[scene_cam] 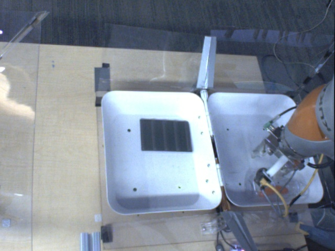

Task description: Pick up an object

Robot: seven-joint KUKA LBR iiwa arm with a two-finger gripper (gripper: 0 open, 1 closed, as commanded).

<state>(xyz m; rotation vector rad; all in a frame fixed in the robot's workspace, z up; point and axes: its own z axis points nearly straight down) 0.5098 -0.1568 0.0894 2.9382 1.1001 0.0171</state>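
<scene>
A flat black ridged rectangle lies in the middle of the left bin. My gripper hangs low over the right bin, in its right half, well apart from the black rectangle. The grey wrist with its orange band comes in from the right edge and hides the bin's right side. Something small and orange-brown shows near the right bin's front wall, just below the gripper; what it is stays unclear.
A raised wall separates the two bins. A grey metal bar stands behind their junction. Wooden bench spreads to the left, with black clamps at the left bin's corners.
</scene>
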